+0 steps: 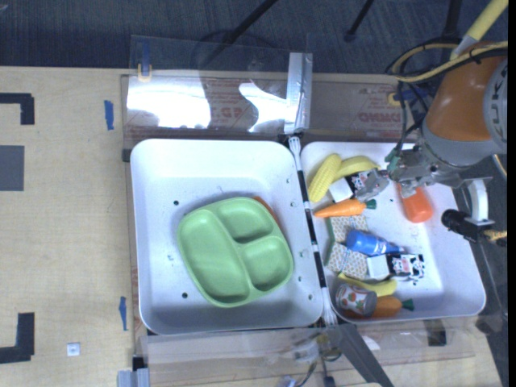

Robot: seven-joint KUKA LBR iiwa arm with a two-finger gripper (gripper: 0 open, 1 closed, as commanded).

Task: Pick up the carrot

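We're over a pale wooden bench (64, 216) with black corner marks and bits of blue tape on its left side, dark blue carpet (121, 6) beyond the far edge. Moving right, the left bin (153, 176) holds a green divided plate (235, 250), turned at a slant. Behind both bins stands a clear panel (210, 95) catching glare.

Across the divider, the right bin (459, 280) is crowded. The carrot (340, 208) lies near the bin's left wall, tip pointing left, just below a corn cob (322, 177) and a banana (359, 166). Below it we see a blue bottle (367, 242), a patterned packet (345, 260), another banana (379, 287) and a second carrot (387, 306) at the front edge. An orange cup (418, 205) sits further right.

The gripper (372, 184) hangs just above and right of the carrot; we cannot tell its state.
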